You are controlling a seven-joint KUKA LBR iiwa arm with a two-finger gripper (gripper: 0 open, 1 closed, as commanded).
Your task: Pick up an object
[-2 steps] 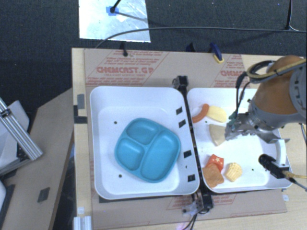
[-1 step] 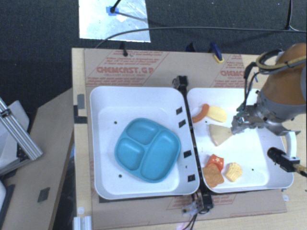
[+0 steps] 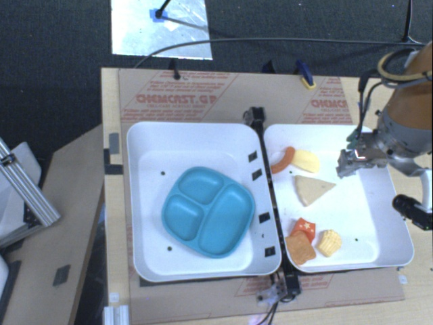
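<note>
While the arm [image 3: 406, 107] leans in from the table's right edge, much of it is cut off there, and its bulk covers the right bin's far right corner. The claw [image 3: 350, 160] hangs over the right bin [image 3: 389, 246], near that bin's far right part; it shows as a small dark and grey cluster, and I cannot tell whether it is apart or together. Nothing shows between its tips.

The things to pick lie in the right bin. An orange sausage-shaped piece [image 3: 282, 160] curves near the divider at the far side, touching a pale yellow block [image 3: 306, 161] just beside it. A tan wedge [image 3: 313, 189] lies toward the middle of the bin, near the claw but apart from it. Toward the near edge sit a small red piece [image 3: 304, 227], an orange-brown piece [image 3: 300, 248] touching it, and a ridged yellow piece [image 3: 329, 242] just beside; what these toys depict is hard to make out.

The left bin [image 3: 145, 202] holds a blue divided plate [image 3: 208, 210] with three compartments, lying flat. Both bins rest on a brown printed board [image 3: 183, 97] on the table [image 3: 74, 181]. Beyond the table's far edge a shiny sheet [image 3: 161, 20] lies on the dark floor, with a cable across it.
</note>
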